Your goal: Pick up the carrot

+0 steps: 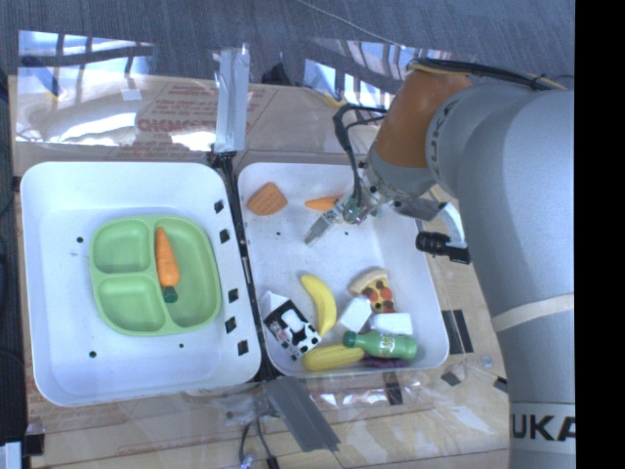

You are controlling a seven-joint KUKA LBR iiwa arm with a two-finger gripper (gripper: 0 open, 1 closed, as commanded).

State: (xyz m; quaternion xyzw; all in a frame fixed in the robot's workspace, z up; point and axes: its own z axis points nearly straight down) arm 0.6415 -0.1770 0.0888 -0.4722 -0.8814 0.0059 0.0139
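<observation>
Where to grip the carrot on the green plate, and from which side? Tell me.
Grip the carrot across the middle of its orange body, coming straight down from above. It lies flat along the divider of the plate, pointed end toward the far side, green stub near. Set the fingers to its left and right, across its narrow width. The hand is over the right bin, so it must cross over first.

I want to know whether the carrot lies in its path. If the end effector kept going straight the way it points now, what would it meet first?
Probably the bare floor of the right bin, toward the divider. The end effector points down-left; the carrot lies beyond, on the green plate. Depth is unclear.
</observation>
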